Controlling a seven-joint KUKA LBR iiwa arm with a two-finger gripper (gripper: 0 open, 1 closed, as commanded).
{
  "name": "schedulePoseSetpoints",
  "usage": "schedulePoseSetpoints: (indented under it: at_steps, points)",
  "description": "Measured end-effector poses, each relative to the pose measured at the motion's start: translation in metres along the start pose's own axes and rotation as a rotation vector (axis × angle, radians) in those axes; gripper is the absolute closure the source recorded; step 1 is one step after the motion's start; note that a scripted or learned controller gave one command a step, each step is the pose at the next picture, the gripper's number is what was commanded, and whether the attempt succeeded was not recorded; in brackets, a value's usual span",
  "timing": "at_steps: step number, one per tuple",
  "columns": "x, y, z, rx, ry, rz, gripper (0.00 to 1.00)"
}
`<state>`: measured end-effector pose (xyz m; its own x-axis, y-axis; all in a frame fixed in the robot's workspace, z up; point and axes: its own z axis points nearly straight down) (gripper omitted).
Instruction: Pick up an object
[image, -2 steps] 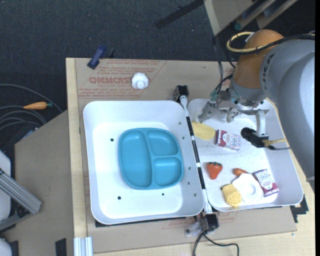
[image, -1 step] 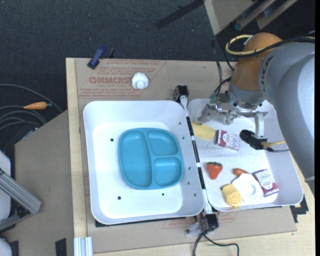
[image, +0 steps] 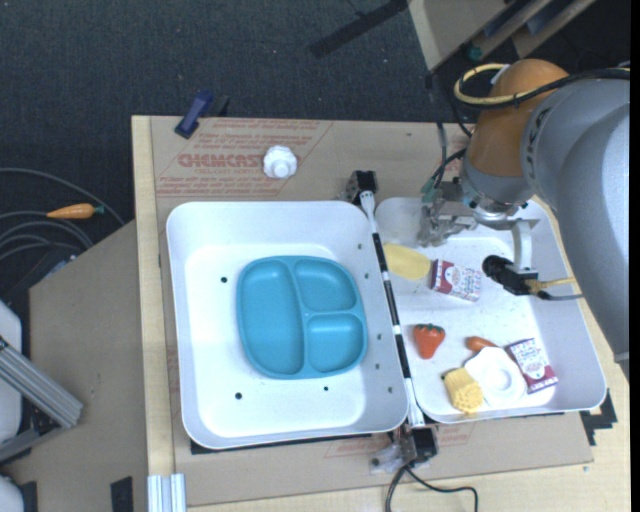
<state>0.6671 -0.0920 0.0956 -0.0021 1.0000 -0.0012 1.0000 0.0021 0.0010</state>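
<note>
Gripper (image: 446, 222) low in the right bin's (image: 575, 330) far corner, just above the yellow wedge (image: 407, 262).
Can't tell how the jaws stand, nothing visibly held; small carton (image: 456, 280) just beside, strawberry (image: 429, 340) nearer, blue divided plate (image: 300, 315) over in the left bin (image: 200, 240).

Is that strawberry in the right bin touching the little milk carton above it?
Apart. The camera view shows the strawberry lying below the milk carton, with a plain strip of white bin floor between them.

Blue divided plate (image: 300, 316), white bins (image: 200, 240)
</note>
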Motion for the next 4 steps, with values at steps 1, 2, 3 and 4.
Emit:
schedulePoseSetpoints:
  at_steps: [1,2,3,4]
  points:
    - [0.000,0.000,0.000,0.001,0.000,0.000,0.00]
    - [0.001,-0.001,0.011,0.003,0.001,0.001,0.00]
    - [0.001,0.000,0.000,0.001,0.000,0.000,1.00]
    - [0.001,0.000,0.000,0.001,0.000,0.000,0.00]
